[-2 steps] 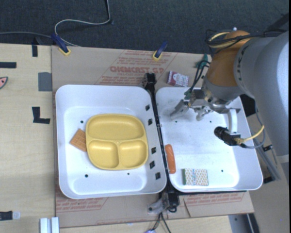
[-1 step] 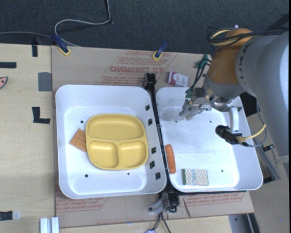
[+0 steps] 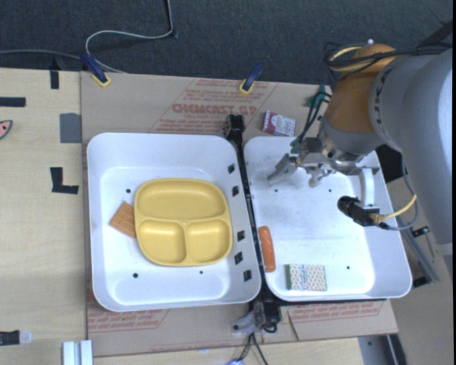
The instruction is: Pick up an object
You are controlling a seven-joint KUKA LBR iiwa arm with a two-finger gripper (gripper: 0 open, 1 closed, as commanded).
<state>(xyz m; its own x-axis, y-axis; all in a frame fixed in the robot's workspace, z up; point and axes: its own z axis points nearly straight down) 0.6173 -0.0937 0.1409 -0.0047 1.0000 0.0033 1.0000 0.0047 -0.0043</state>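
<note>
Objects: in the right bin (image 3: 380,276) we see an orange carrot-like piece (image 3: 267,249) against the left wall and a small patterned packet (image 3: 306,277) near the front edge, the two near each other.
Gripper: the gripper (image 3: 298,170) hangs over the back of the right bin, well apart from both objects; we make out two prongs spread apart with only white floor between them, so it grips nothing.
Arm: the arm (image 3: 380,105) comes in from the right; its bulk is cut off by the frame and hides the bin's rear right corner.
Left bin: the left bin (image 3: 106,265) holds a yellow divided plate (image 3: 184,220); a tan cracker-like piece (image 3: 123,219) pokes out from under its left edge, mostly hidden.
Beyond bins: a small red packet (image 3: 277,123) lies on the cardboard (image 3: 159,101) behind the right bin, too small to read.
</note>
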